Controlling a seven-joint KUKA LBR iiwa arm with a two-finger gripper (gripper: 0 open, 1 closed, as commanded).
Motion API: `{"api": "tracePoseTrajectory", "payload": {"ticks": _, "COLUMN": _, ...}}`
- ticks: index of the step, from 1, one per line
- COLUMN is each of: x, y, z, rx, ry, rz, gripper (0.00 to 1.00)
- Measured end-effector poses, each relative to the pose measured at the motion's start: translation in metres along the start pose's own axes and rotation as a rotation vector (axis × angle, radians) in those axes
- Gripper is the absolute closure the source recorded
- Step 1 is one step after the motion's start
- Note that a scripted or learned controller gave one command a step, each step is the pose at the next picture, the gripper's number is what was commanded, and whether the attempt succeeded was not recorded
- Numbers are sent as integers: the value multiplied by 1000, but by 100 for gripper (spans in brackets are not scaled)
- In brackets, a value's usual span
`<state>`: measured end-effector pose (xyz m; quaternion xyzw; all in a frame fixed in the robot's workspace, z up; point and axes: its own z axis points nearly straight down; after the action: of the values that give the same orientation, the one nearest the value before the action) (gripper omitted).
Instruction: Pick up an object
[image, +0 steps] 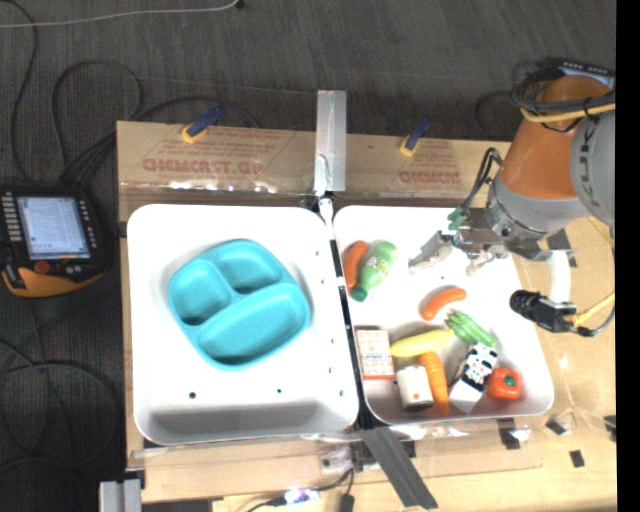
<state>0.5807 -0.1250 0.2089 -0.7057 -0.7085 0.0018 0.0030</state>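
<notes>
Nearest the camera, the right bin's (545, 405) front edge carries a crowded heap: a red tomato-like toy (505, 384) at its 5 o'clock corner, a black-and-white cow figure (481, 362) just beside it, an orange carrot (437, 377), a white cup (412, 386), a yellow banana (424, 343) and a small printed box (373, 353). A green leafy piece (470, 328) lies touching the heap. Farther back, an orange sausage (442, 301) lies alone near the bin's centre. Toward 10 o'clock sit an orange pepper (354, 260) and a green bottle (374, 263), touching. The gripper (455, 255) hovers at 1 o'clock, fingers spread, pinching nothing. In the left bin (150, 400) rests a blue divided plate (239, 301). A tablet (48, 228) lies beyond the counter's (160, 150) left side.
</notes>
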Motion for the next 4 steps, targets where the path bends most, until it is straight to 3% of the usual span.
{"api": "tracePoseTrajectory", "payload": {"ticks": 1, "x": -18, "y": -18, "z": 116, "rx": -8, "ry": -1, "rz": 88, "gripper": 0}}
{"api": "tracePoseTrajectory", "payload": {"ticks": 2, "x": -18, "y": -18, "z": 111, "rx": -3, "ry": 0, "rz": 88, "gripper": 100}}
{"api": "tracePoseTrajectory", "payload": {"ticks": 3, "x": 26, "y": 43, "z": 12, "rx": -2, "ry": -2, "rz": -89, "gripper": 100}}
{"api": "tracePoseTrajectory", "payload": {"ticks": 4, "x": 46, "y": -26, "z": -5, "rx": 1, "ry": -1, "rz": 223, "gripper": 100}}
